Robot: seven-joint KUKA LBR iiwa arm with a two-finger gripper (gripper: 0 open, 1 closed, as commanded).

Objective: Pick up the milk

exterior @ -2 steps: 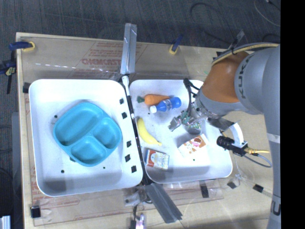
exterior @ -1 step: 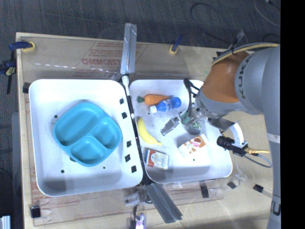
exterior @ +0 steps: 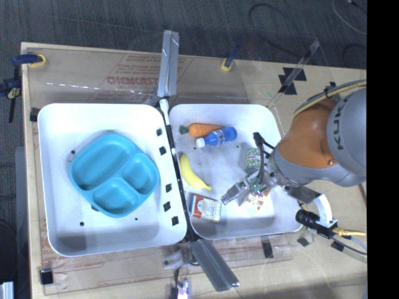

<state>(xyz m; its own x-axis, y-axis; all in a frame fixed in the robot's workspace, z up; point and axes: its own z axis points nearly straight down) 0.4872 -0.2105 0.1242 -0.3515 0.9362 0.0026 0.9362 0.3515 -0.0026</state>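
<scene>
The milk is a small white and red carton lying flat near the front left corner of the right bin. My gripper is low in that bin, just right of the carton and a little behind it, pointing left toward it. Nothing is visibly held. The grey arm with its orange band reaches in over the bin's right rim.
In the right bin lie a banana, a carrot, a blue bottle, a greenish can and a colourful packet under the wrist. The left bin holds a blue divided tray.
</scene>
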